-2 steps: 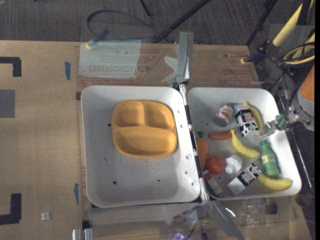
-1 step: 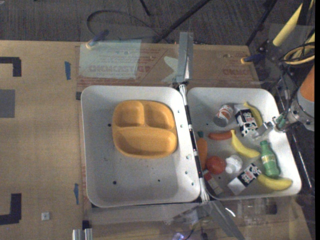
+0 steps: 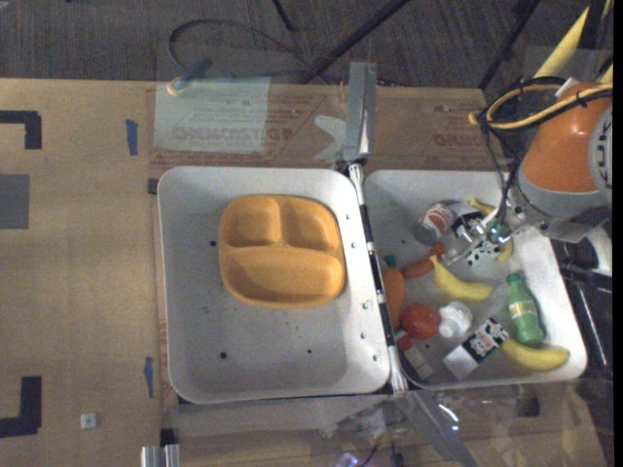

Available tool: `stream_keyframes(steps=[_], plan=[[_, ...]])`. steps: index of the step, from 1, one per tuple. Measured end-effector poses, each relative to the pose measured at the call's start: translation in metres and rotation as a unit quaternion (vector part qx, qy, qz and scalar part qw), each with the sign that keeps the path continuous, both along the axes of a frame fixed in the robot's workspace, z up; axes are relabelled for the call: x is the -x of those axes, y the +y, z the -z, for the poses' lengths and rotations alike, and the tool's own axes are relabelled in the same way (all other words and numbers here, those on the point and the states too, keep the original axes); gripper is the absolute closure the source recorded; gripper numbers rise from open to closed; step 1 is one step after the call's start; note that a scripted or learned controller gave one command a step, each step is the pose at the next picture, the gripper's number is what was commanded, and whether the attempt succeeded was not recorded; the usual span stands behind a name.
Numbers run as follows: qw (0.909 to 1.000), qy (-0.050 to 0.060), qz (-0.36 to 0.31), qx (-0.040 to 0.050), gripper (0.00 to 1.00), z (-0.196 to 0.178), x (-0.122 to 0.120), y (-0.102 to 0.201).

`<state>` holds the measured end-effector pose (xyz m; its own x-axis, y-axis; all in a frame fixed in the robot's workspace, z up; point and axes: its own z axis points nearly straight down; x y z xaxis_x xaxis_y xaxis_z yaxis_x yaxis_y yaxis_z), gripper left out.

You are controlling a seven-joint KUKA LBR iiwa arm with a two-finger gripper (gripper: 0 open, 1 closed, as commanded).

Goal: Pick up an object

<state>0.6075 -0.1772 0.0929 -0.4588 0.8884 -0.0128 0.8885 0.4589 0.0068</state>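
Observation:
The right bin [image 3: 574, 358] holds several small items. Among them are a tin can [image 3: 438, 219], a banana [image 3: 459, 282], a second banana [image 3: 533, 355], a green bottle [image 3: 524, 309], a carrot [image 3: 393, 295], a red tomato [image 3: 419, 320] and a black-and-white carton [image 3: 475, 346]. My gripper [image 3: 476, 233] hangs low over the bin's back middle, just right of the can. A small cow-patterned piece [image 3: 479, 255] lies right under it, and whether they touch is unclear.
The left bin [image 3: 185, 358] carries an orange divided plate [image 3: 281, 249]. A metal divider [image 3: 370, 261] runs between the bins. The arm's orange band [image 3: 565, 154] looms over the right bin's back right corner, with cables around it.

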Motion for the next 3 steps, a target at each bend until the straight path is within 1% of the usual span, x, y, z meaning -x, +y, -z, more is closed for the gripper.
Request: stream_keyframes(steps=[1,2,3], plan=[[1.0,-0.007,0.0,0.0017,1.0,-0.013,-0.003,-0.001],[0.9945,0.003,0.105,-0.0041,1.0,-0.104,-0.04,0.018],[0.9946,0.001,0.104,-0.003,1.0,-0.115,-0.042,0.019]])
